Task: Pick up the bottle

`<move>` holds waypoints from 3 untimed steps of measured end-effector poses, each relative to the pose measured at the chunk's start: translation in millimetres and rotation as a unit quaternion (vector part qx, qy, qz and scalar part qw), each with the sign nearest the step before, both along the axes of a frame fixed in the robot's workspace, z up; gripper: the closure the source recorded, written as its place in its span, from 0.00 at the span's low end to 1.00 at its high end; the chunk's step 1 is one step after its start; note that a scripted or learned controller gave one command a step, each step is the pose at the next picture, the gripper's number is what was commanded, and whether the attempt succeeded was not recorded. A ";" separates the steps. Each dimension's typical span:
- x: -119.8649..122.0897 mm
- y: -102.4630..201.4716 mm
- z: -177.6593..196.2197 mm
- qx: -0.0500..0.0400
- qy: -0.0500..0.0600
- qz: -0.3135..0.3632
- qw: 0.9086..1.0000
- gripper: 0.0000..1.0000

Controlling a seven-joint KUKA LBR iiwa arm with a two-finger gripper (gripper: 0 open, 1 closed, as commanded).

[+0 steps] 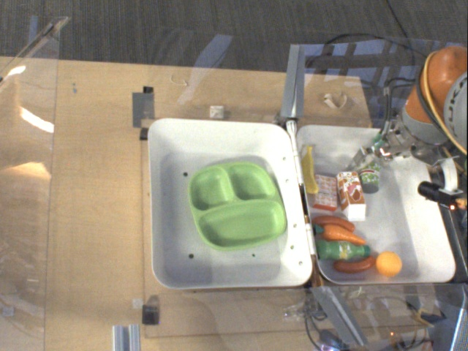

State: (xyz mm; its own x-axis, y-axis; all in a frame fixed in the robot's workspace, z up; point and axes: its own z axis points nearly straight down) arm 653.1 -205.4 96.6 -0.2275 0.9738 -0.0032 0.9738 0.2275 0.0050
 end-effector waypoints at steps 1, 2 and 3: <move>18.0 1.3 -5.9 0.001 0.001 -0.258 0.966 0.00; 21.1 1.9 7.8 -0.001 -0.006 -0.255 0.967 1.00; -8.5 75.1 -0.5 0.004 -0.001 -0.403 0.915 1.00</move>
